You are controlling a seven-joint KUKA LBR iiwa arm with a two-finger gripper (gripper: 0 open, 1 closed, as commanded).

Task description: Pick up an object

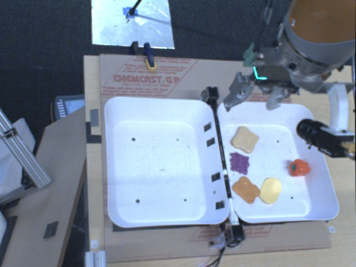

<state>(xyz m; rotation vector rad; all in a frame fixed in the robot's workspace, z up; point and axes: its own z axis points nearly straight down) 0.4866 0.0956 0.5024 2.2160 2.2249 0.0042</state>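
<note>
Bench [92, 149] carries two shallow white bins side by side. Left bin [111, 166] sits beside the right bin [320, 204], which holds five small items: a tan bread slice [245, 139] near its back, an orange-brown piece [246, 189] and a yellow piece [271, 190] near its front, a purple cluster [239, 162] between them, and a red-orange piece [298, 168] toward the right wall. Pincer [256, 100] hovers over the right bin's back rim, fingers spread apart and holding nothing.
</note>
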